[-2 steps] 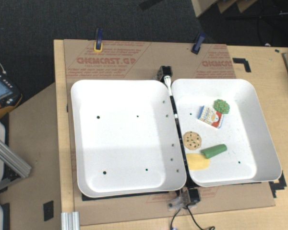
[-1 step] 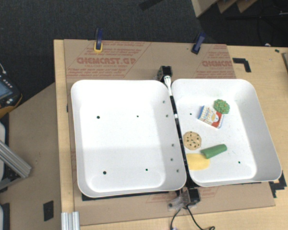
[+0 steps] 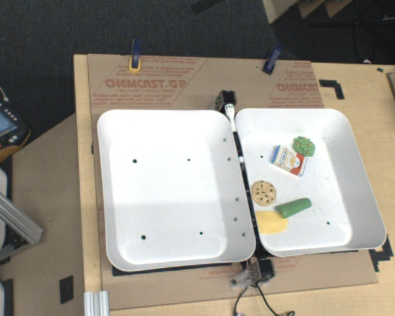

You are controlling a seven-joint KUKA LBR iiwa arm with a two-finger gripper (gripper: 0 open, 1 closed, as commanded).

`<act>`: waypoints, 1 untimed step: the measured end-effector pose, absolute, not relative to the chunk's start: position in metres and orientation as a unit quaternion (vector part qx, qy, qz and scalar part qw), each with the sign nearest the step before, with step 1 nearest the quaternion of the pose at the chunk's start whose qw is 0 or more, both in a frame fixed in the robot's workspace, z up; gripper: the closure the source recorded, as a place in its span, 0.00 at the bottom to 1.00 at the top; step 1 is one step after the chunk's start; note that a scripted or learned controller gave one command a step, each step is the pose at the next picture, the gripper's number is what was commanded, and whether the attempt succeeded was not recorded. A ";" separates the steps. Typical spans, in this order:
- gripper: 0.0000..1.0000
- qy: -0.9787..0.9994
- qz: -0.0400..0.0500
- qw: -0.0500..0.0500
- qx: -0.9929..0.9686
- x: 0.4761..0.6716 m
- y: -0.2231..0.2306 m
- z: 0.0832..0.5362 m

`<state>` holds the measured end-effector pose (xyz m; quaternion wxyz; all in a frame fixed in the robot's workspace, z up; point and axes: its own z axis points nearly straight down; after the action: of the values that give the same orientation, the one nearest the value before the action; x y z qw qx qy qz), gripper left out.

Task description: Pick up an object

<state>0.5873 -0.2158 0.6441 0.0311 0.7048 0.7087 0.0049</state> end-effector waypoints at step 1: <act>1.00 0.709 0.006 0.034 0.705 0.588 -0.216 0.655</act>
<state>0.5877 -0.2156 0.6553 0.0343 0.7045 0.7088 0.0055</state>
